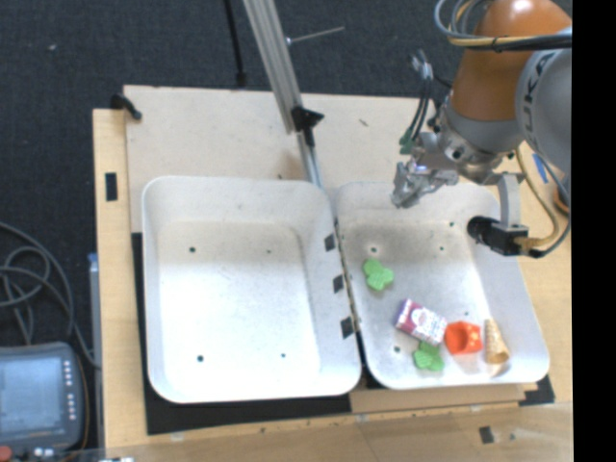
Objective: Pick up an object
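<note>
Two shallow white bins side by side on a pale wooden tabletop (212,133), seen from above at a slant. Left bin (241,287) speckled with dark grit along its floor. Right bin (433,248) holding a small cluster of objects toward its near end.

Grey arm with an orange band (500,65) reaching in from the right, wrapped with cables. Gripper (409,192) pointing down over the far edge of the right bin, near its back left corner. Too small and blurred to tell how far apart the fingers stand; nothing seen between them.

Green clover-shaped piece (378,276) lying alone on the bin floor, near the divider between the bins, well apart from the gripper. Further toward the near edge: a pink and white carton (422,321) lying tilted, a second green piece (428,359) just below it, an orange-red block (463,338) right beside the carton, and a tan cone-like object (495,343) against the bin's right wall.

Slanted metal post (279,65) rising from the tabletop behind the bins. Grey control pendant (38,393) at lower left, on the dark floor.
</note>
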### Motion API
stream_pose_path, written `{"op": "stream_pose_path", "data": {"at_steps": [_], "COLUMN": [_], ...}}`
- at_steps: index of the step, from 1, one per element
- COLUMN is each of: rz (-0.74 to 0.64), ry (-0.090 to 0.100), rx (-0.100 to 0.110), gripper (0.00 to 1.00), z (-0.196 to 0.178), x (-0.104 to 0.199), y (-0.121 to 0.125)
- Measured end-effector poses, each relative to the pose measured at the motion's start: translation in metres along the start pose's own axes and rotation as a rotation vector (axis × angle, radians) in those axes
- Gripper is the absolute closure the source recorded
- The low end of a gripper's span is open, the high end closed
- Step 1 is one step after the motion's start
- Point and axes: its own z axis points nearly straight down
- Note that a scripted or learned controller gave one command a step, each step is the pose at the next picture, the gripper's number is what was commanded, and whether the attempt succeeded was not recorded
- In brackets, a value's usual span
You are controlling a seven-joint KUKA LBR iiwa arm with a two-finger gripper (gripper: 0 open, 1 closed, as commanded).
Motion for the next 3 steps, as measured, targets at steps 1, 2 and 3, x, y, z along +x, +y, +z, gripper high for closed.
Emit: {"op": "stream_pose_path", "data": {"at_steps": [1,2,3], "rz": [-0.001,-0.004,-0.004], "ry": [0.001,0.003,0.004], "rx": [0.001,0.000,-0.001], "gripper": [1.00,1.00,1.00], "z": [0.014,0.010,0.008], "x": [0.045,0.096,0.143], "y": [-0.019,-0.047,-0.074]}}
